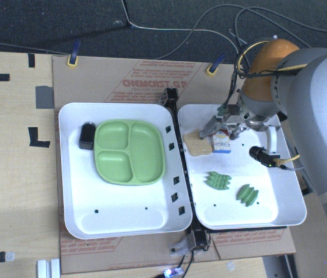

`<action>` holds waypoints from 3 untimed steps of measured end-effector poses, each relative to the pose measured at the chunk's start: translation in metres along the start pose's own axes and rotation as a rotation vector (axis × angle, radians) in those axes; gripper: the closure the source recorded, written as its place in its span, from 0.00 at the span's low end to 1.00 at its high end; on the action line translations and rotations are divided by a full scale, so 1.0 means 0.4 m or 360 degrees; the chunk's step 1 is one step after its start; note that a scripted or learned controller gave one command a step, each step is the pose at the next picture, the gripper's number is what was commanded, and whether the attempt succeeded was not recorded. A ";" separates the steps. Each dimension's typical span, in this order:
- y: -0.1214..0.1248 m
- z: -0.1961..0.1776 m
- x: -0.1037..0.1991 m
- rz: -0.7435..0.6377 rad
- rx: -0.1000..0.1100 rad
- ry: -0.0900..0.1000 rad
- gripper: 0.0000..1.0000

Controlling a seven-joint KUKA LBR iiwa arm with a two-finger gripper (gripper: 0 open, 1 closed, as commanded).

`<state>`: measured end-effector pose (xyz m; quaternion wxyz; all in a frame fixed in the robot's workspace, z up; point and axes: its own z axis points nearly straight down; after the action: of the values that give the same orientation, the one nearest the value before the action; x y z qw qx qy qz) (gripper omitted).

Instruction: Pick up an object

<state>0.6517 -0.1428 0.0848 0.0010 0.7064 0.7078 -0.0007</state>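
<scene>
The claw (226, 127) hangs over the right bin (279, 204), just beside the tan block (198, 145), likely targeting it; its grip state I cannot tell.

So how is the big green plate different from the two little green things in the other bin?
The green plate is big, smooth and pale green, with three compartments; the two green pieces are small, darker and bumpy. The plate lies in the left bin beside a black block; the pieces lie in the right bin, closer to the gripper. All three are green and lie flat.
</scene>
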 end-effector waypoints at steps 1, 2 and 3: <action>0.006 -0.035 0.004 -0.0004 -0.0009 0.0002 1.00; 0.008 -0.191 0.016 0.0000 -0.0006 0.0004 1.00; 0.027 -0.306 0.026 0.0000 -0.0006 0.0004 1.00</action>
<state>0.6624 -0.1321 0.2072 0.0014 0.7063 0.7079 0.0014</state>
